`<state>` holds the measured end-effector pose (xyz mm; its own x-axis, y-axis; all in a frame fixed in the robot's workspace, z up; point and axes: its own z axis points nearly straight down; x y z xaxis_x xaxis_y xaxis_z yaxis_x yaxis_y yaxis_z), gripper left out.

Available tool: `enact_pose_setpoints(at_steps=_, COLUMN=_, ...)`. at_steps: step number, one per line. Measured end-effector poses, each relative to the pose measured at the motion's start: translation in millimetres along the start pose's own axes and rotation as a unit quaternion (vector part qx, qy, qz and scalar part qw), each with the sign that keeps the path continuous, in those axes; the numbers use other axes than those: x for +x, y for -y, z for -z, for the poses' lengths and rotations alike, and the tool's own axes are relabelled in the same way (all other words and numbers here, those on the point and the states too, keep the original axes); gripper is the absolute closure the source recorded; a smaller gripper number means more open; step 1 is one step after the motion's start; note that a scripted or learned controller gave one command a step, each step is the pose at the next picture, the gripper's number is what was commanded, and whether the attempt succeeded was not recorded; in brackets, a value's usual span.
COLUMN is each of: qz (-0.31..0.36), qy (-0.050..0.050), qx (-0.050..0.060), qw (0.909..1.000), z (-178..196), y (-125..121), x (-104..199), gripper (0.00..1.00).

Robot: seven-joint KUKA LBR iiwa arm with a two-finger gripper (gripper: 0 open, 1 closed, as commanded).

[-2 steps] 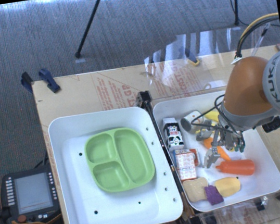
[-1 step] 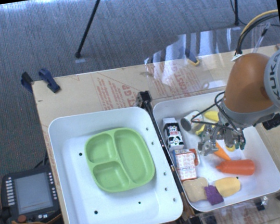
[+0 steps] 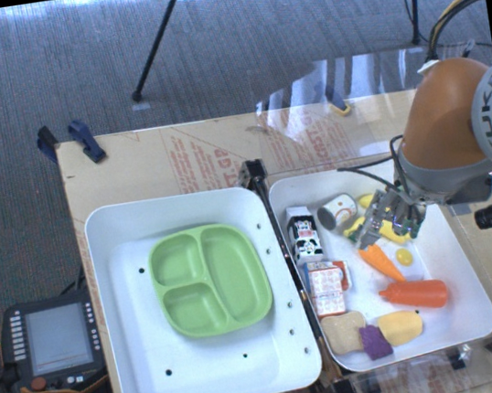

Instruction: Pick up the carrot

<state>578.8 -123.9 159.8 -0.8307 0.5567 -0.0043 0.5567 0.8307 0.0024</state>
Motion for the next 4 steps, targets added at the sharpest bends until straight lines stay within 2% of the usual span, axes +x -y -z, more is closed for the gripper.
enact_pose_setpoints(at_steps=1, qz=0.142, qy=-0.004, qx=0.000, qw=0.9899, z=-73, y=81, x=22, gripper=1.00)
enact_pose_setpoints(at_steps=2, qz=0.141, qy=-0.001, qx=-0.002, qw=0.9899, z=-71, y=-13, x=-5, gripper=1.00)
enact_pose_setpoints(at_steps=3, qz=0.194, qy=0.003, qx=-0.002, qw=0.9809, z=33, y=-51, x=44, gripper=1.00)
enact_pose_setpoints(at_steps=4, qz=0.202, qy=-0.005, qx=0.001, qw=0.9793, z=-2, y=28, x=105, gripper=1.00)
